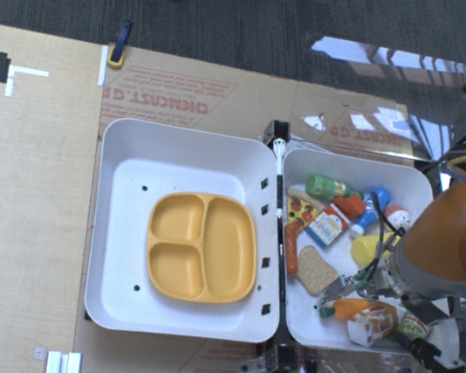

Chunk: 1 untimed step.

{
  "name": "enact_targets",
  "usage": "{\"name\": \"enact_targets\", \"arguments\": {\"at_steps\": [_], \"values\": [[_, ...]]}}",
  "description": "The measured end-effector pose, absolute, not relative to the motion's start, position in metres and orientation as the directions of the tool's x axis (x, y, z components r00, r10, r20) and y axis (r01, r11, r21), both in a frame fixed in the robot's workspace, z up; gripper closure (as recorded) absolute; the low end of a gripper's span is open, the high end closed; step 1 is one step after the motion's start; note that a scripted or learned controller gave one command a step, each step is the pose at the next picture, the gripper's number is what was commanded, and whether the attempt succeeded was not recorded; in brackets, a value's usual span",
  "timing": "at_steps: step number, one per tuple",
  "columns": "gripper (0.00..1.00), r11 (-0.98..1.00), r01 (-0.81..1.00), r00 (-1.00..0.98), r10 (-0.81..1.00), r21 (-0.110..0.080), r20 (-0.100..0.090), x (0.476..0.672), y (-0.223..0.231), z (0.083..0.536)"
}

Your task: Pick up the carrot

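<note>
The carrot (pixel 352 306) is a small orange toy with a green tip pointing left. It lies near the front of the right bin (pixel 302 326), between a slice of bread (pixel 316 270) and a white packet (pixel 375 325). My gripper (pixel 352 289) hangs low over the carrot, just behind it, at the end of the arm with the orange band (pixel 448 235). The wrist hides the space right of the carrot.
The right bin also holds a green bottle (pixel 326 186), a pizza slice (pixel 300 208), a sausage (pixel 291 249), a blue and white carton (pixel 325 226) and a yellow lemon (pixel 366 248). A yellow divided plate (pixel 202 247) sits in the left bin (pixel 115 206).
</note>
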State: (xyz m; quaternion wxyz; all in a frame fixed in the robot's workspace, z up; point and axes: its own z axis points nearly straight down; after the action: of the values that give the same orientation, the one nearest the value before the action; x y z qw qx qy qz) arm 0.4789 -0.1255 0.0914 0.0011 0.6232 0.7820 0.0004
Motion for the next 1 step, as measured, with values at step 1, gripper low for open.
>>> {"name": "enact_targets", "arguments": {"at_steps": [1], "values": [[1.0, 0.221, 0.975, -0.221, 0.975, 0.004, -0.002, 0.4805, -0.1261, 0.1003]]}}
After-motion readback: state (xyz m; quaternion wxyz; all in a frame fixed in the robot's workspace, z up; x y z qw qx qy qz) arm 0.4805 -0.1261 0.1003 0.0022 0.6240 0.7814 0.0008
